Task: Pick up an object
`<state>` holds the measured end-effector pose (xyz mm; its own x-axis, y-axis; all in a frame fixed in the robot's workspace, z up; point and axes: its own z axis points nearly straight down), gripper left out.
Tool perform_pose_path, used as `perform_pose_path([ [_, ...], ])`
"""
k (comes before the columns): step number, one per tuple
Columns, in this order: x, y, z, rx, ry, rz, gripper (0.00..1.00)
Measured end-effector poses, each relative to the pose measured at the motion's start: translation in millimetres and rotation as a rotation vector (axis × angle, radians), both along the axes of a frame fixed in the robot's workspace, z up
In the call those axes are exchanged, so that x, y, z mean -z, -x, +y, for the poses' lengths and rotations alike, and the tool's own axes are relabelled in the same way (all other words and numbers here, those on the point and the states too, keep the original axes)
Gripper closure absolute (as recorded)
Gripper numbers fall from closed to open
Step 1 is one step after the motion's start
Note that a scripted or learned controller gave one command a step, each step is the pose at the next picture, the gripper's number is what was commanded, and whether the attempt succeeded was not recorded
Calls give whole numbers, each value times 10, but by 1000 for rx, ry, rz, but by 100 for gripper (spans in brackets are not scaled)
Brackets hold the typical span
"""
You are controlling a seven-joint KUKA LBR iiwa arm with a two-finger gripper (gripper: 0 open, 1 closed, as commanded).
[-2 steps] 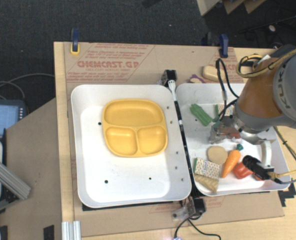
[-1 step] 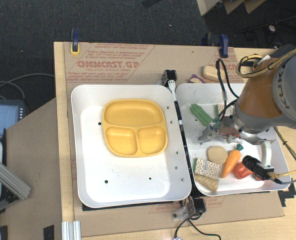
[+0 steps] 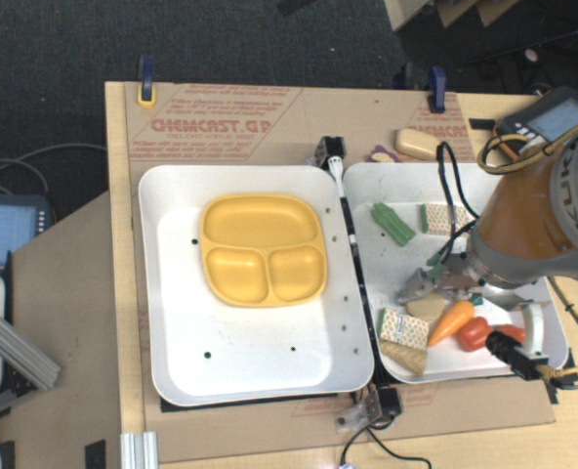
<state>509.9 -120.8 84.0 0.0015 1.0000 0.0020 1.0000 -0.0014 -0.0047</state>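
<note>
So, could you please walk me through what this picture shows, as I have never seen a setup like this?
One camera looks down at a slant on a bench with two shallow white bins. The grey and orange shape on the right is a robot arm; its claw hangs low over the right bin. Whether it grips anything cannot be told. That bin holds small items: a green block, an orange carrot, a red piece and a patterned packet. The left bin holds a yellow divided plate. The job is to pick up one object.
</note>
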Motion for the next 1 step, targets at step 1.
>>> perform_pose_path([
  [1,-104,-16,2,1,2,-5,100],
])
